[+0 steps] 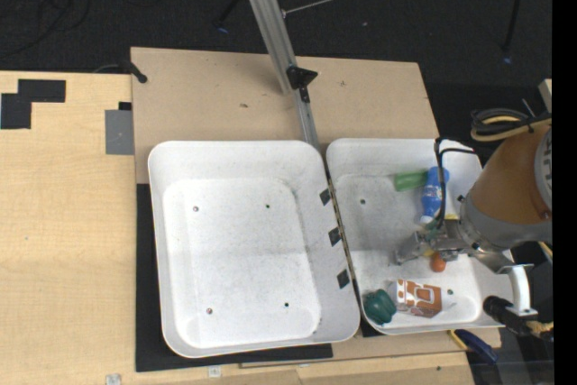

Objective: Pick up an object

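Camera view: grey arm with orange band [512, 185] reached in from right, low over right shallow white bin [379, 160]. Two-finger gripper [424, 246] sat near small orange piece [437, 263]; finger opening unclear, grasp could not be told. Blue-white bottle [434, 193] and green cylinder [409, 180] lay beside it, dark green round object [380, 307] and orange-white packet [420, 297] at bin's near edge. Left shallow white bin [180, 167] adjoined it.
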`<act>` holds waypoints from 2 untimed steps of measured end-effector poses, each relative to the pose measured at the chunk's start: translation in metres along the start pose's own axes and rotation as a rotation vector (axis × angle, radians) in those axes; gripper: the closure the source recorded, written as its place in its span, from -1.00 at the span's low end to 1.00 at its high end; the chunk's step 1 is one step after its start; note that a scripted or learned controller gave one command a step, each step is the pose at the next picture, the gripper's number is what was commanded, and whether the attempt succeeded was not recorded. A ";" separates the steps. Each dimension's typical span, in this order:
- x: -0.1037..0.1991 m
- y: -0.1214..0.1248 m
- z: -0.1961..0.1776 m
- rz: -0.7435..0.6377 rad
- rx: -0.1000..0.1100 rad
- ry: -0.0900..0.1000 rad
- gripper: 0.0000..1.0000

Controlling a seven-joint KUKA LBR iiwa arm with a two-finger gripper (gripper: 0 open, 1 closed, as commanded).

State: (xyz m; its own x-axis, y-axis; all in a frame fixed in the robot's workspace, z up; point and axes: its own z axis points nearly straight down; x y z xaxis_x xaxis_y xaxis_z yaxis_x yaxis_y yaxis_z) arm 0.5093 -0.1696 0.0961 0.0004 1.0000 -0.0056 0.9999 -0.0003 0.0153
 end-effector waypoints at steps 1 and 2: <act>-0.001 -0.001 -0.011 0.006 0.003 0.002 1.00; -0.008 0.001 -0.072 -0.001 0.013 0.005 1.00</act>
State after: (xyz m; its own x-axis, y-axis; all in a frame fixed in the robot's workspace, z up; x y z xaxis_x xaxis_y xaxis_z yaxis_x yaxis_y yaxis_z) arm 0.5089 -0.1770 0.1683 -0.0002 1.0000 -0.0010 1.0000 0.0002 0.0026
